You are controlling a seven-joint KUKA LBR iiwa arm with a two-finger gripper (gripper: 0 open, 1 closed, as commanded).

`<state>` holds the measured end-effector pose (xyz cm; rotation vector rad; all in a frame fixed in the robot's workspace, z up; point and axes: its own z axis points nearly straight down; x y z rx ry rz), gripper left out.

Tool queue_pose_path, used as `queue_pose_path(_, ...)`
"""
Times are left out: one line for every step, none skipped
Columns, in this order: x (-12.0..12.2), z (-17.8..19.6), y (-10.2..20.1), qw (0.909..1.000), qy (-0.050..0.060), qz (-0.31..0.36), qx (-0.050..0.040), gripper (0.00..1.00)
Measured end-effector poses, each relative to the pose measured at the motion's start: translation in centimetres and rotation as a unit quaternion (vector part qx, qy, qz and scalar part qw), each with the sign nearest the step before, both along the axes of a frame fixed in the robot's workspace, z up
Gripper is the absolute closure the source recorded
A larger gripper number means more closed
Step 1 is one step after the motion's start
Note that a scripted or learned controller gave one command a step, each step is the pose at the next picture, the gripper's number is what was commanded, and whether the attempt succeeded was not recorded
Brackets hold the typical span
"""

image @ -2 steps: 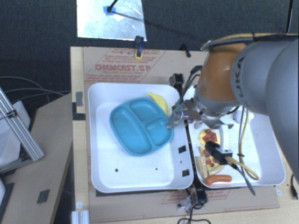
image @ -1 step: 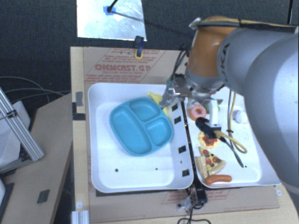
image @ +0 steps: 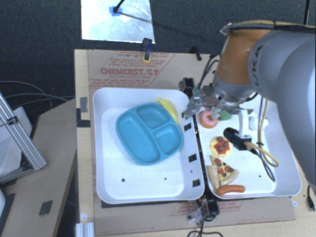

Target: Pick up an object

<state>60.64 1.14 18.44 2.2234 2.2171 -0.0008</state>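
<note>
My gripper [image: 205, 105], grip state unclear, hangs over two shallow white bins [image: 148, 194] on brown cardboard [image: 131, 68] printed "CHEMCAST GP".

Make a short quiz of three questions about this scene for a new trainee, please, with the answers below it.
1. True or false: the blue divided plate lies in the left bin.
2. Which item lies nearest the front edge of the right bin? A) pink donut B) sausage C) pizza slice
3. Fill in: a yellow item sticks out from behind the plate's ____ edge.

Key:
1. True.
2. B.
3. Far. It looks like a banana, but it is mostly hidden, so that is not sure.
</note>
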Motion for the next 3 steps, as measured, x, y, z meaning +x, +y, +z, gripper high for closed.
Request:
queue_pose_path(0.9,0.0,2.2,1.0000,-0.001,0.004,0.0013,0.00)
queue_pose_path(4.5,0.1,-4.2,1.0000,-0.002,0.000,-0.0001,0.00)
queue_pose_path(-0.1,0.0,-2.5,1.0000,0.001,0.002,0.0010,0.00)
